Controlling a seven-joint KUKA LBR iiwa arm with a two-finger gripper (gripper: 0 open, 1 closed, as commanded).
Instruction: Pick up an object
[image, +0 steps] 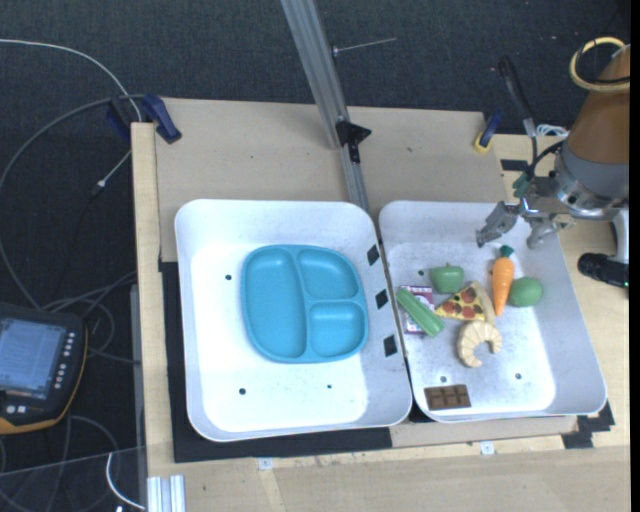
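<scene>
The carrot (502, 281) stands nearly upright in the right bin (570, 385), orange with a green tuft at its upper end, toward two o'clock from that bin's middle. Touching it at three o'clock is a round green ball (526, 291). At nine o'clock from the carrot lies a green pepper (446, 276), and just below that, a pizza slice (463, 303) with red dots, its edge meeting the carrot's lower tip. At six o'clock from the pizza slice rests a pale croissant (478, 341), curved open side downward. A long green pea pod (419, 311) lies aslant at nine o'clock from the pizza slice, over a small pink-edged card (419, 293). Near the bin's lower rim, at seven o'clock, sits a brown chocolate bar (447, 397).

The jaws (518, 226) hang at twelve o'clock from the carrot, just above its tuft; they are spread, one finger (494, 224) to the left and the other to the right, with nothing between them. The arm (597, 140) rises from them toward two o'clock.

The left bin (205, 330) holds a blue divided plate (303, 302) with three compartments. Both bins lie side by side on the tan surface (250, 150), and a metal pole (320, 60) runs up from between them toward twelve o'clock.
</scene>
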